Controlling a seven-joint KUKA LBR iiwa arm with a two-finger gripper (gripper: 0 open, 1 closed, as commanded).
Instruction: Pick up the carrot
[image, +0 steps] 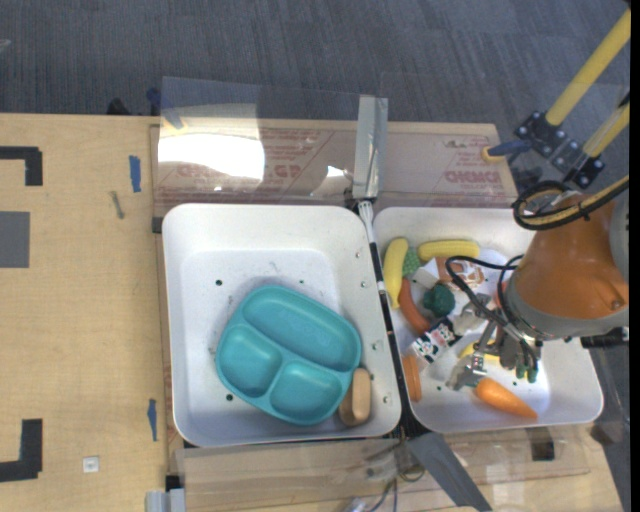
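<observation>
Hovering in the right bin (585, 400), my gripper (478, 368) sat beside the carrot (503, 398) near the front edge; finger spread unclear. Next, I judged, closing around it.

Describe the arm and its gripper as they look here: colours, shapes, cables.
The arm reaches in from the right: a bulky rounded orange band over a grey ring at the wrist. Black cables loop above it and trail down toward the gripper, a compact cluster of dark and metallic parts with small green and white bits. Finer detail there is too cluttered to tell apart.
</observation>
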